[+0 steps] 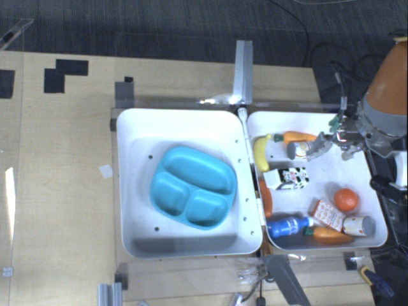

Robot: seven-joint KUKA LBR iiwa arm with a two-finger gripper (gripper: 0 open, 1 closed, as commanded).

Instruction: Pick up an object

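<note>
Reaching in from the right edge of the counter (64,171), the arm hangs over the far right corner of the right bin (376,234), with the end effector (341,138) low above the bin's far wall. Whether it is apart or together cannot be told from this slant; nothing shows gripped in it. My reading is that the task is at its approach step: a target is yet to be taken, and every candidate lies loose in the right bin.

Nearest the end effector, toward the bin's far edge, lie a small grey can (298,149) on its side, an orange carrot (299,136) just behind it, and a yellow banana (261,152) against the wall shared with the left bin. A black-and-white patterned box (290,178) sits near the bin's middle. Toward the near right corner are an orange ball (346,199), a red-and-white packet (326,215), a small jar (358,225), a second carrot (328,235) and a blue bottle (288,226) along the near edge. The left bin (134,171) holds a blue divided tray (192,187).

The next move probably calls for choosing one item, likely the can, centring over it, and descending squarely. The can is crowded by the carrot, so a clean straddle across its narrow side matters; it may roll away.
</note>
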